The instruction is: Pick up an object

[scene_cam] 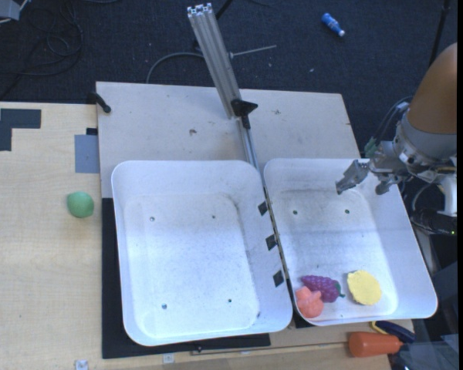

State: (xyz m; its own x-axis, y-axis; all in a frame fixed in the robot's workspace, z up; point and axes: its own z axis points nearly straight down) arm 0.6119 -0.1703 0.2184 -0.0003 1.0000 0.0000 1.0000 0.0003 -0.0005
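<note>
The right bin (386, 230) holds three small items along its near edge: a purple grape bunch (322, 286), an orange-pink piece (309, 303) and a round yellow item (364, 287). My gripper (366, 176) hangs over the far right corner of that bin, well away from those items. Its two dark fingers are spread apart with nothing between them. One fingertip (347, 182) points toward the bin's middle.
The left bin (139, 206) sits beside the right one. A green ball (80, 204) lies on the wooden bench at left. An orange object (374, 344) rests just outside the right bin's near edge. A metal rail (220, 60) slants down toward the bins.
</note>
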